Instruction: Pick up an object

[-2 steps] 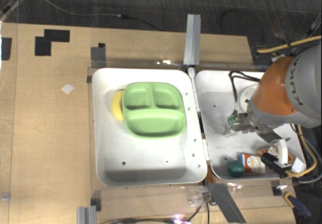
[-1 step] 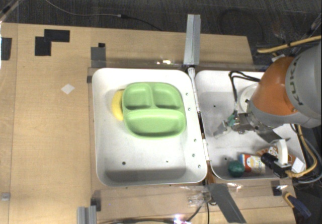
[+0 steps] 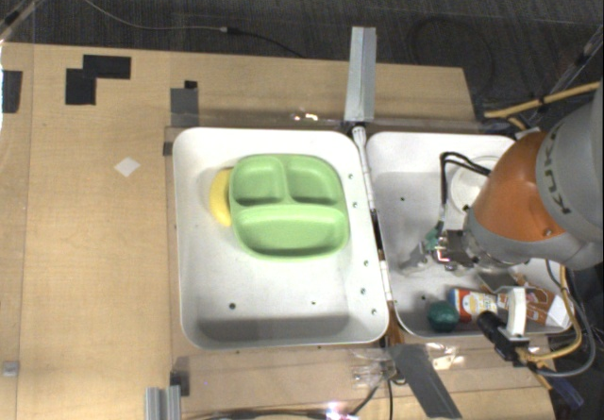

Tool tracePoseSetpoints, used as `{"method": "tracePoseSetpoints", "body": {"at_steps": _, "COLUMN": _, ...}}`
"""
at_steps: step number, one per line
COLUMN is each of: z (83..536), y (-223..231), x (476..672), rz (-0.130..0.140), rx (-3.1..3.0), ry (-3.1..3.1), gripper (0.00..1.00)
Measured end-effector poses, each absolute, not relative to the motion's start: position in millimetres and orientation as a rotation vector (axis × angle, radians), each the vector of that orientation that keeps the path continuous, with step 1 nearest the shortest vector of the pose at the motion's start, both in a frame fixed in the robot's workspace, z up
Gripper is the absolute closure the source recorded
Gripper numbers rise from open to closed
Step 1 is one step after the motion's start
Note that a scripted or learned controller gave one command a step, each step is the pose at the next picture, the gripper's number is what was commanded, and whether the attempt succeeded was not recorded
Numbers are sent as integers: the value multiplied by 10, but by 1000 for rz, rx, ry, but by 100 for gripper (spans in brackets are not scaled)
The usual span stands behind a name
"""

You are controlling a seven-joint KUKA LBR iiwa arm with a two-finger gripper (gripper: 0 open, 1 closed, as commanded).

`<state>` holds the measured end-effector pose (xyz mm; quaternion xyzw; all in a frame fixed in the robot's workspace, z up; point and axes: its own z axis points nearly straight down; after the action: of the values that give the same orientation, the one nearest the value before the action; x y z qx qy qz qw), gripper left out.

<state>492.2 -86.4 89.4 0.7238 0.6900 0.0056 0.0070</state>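
Claw (image 3: 422, 256) low in right bin (image 3: 406, 182), grip state can't tell. Green ball (image 3: 442, 316) just below it, bottle (image 3: 477, 300) beside. Green plate (image 3: 286, 203), banana (image 3: 219, 198) far left.

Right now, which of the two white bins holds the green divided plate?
The left bin holds the green divided plate; the right bin has the arm over it.
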Motion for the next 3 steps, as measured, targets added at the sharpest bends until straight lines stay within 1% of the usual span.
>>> {"method": "tracePoseSetpoints", "body": {"at_steps": 1, "z": 1012, "y": -873, "x": 4944, "rz": 22, "rx": 2257, "ry": 2157, "gripper": 100}}
{"method": "tracePoseSetpoints", "body": {"at_steps": 2, "z": 901, "y": -872, "x": 4910, "rz": 15, "rx": 2301, "ry": 2124, "gripper": 100}}
{"method": "tracePoseSetpoints", "body": {"at_steps": 3, "z": 893, "y": -863, "x": 4912, "rz": 16, "rx": 2300, "ry": 2125, "gripper": 0}}
